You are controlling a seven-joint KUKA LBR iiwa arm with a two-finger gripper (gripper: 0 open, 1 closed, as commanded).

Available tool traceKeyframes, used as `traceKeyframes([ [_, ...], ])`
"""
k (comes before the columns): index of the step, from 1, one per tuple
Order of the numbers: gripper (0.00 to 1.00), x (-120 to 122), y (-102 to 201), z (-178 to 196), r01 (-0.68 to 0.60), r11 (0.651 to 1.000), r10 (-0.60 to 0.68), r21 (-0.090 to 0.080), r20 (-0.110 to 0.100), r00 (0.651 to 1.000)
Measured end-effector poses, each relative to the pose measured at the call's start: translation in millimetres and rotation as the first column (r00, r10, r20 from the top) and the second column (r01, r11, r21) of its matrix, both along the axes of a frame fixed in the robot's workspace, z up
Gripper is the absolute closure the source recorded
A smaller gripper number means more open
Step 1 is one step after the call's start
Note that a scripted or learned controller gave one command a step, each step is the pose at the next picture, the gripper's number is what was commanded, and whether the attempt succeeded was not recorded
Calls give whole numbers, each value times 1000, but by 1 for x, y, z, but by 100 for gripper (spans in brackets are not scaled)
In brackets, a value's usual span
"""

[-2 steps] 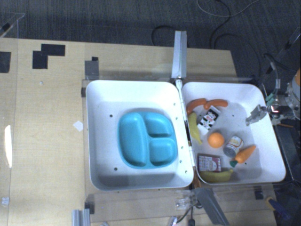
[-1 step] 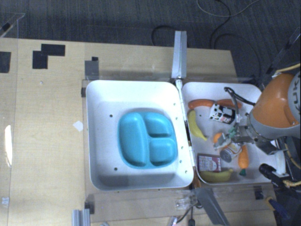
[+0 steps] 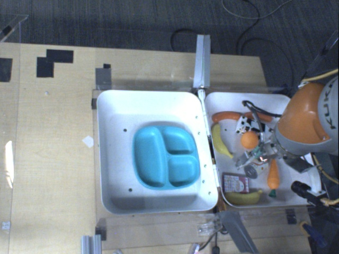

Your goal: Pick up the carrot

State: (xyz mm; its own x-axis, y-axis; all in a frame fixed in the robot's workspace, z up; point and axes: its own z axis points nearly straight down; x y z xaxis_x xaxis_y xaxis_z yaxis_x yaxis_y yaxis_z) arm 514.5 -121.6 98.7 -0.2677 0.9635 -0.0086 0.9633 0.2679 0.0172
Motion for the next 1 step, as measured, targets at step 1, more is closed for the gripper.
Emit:
traceKeyframes([
  [1, 0, -2, 41, 87, 175, 985, -175, 4, -13, 984],
])
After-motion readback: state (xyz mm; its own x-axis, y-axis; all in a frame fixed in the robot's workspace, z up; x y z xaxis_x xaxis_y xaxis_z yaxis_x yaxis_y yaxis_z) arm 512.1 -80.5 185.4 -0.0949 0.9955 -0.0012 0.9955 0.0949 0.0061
